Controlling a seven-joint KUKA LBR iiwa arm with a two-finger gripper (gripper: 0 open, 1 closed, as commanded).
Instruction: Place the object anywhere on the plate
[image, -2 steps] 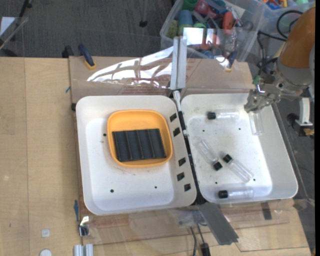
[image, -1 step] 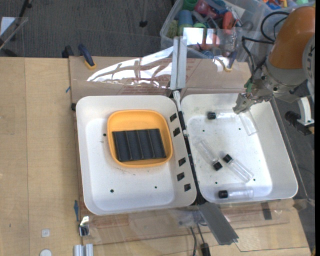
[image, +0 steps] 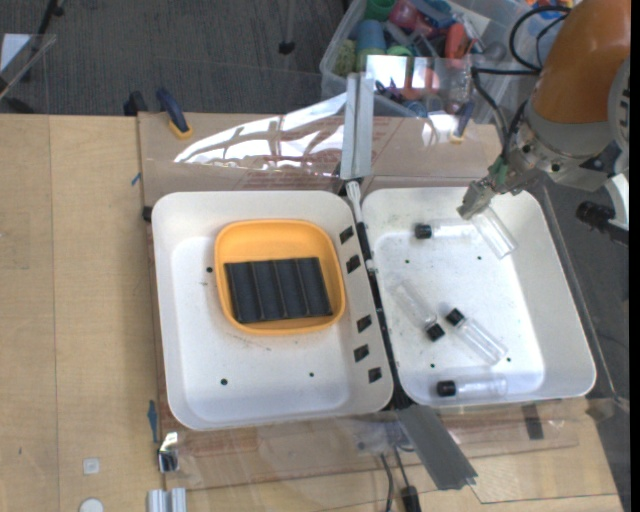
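A wooden surface (image: 70, 300) is seen carrying 2 shallow white bins side by side. The left bin (image: 190, 390) is occupied by an orange plate (image: 278, 238), roughly square with rounded corners, on which a black ribbed block (image: 278, 290) is laid flat, covering the plate's middle and lower part. The right bin (image: 560, 300) is set just beside the left one, with a dark divider (image: 362, 300) between them. The arm (image: 585, 70) is seen at the upper right, its orange band above the grey wrist, and the gripper (image: 476, 200) is held over the right bin's upper edge. Whether the jaws are wide or narrow cannot be told, as they are too small and blurred. In the right bin 4 clear vials with black caps are scattered: 1 (image: 452, 233) near the top, just below the gripper, 2 (image: 470, 333) close together near the middle, and 1 (image: 472, 385) lying along the lower edge. All are well apart from the plate.
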